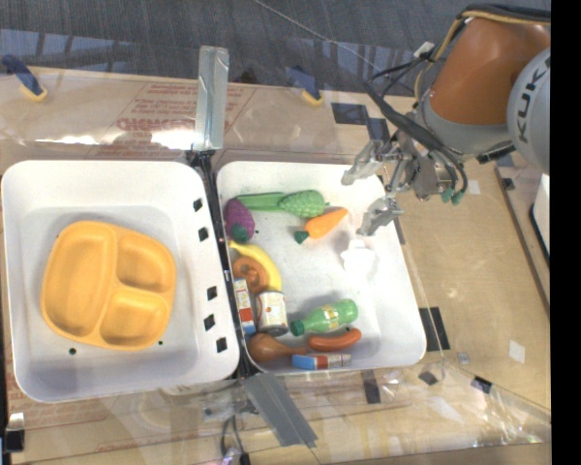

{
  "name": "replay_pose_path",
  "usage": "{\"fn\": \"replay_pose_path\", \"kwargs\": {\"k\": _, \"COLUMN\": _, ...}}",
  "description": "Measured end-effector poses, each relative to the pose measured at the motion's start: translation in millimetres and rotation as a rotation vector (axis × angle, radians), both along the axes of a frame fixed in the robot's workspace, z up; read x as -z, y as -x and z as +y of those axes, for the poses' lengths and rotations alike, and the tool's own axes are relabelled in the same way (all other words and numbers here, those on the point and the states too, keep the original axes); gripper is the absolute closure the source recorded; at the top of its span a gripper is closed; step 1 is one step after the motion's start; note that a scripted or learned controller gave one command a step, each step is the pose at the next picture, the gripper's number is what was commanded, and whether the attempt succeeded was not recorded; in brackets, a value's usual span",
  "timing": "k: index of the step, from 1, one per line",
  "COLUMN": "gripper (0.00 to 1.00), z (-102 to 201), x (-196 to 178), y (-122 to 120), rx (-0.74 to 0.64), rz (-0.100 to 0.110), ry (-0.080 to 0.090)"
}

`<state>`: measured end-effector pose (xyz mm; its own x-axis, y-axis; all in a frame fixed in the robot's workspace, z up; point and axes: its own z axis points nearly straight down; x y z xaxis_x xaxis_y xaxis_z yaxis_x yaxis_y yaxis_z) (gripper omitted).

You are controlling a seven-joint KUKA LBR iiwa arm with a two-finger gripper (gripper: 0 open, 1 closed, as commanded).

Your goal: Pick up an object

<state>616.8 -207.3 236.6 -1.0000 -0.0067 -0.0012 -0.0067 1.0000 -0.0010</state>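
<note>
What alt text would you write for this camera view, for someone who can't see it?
A robot arm's claw hovers over the upper right corner of the right bin, which holds toy foods including a carrot, banana and green bottle. The left bin holds a yellow divided plate.

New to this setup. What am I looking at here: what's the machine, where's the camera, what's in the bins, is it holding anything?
One fixed camera looks down at a slant on two white bins. The left bin holds a yellow divided plate. The right bin holds toy food: a corn cob, a carrot, a purple piece, a banana, a small can, a green bottle and a sausage. The grey and orange arm reaches in from the right. Its gripper hangs over the right bin's upper right corner, with nothing visible between its fingers.
</note>
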Motion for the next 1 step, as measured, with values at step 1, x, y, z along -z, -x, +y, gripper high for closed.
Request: {"fn": "replay_pose_path", "kwargs": {"k": 1, "gripper": 0.00, "z": -1.6, "x": 131.5, "y": -37.1, "rx": 0.020, "rz": 0.013, "ry": -0.005}}
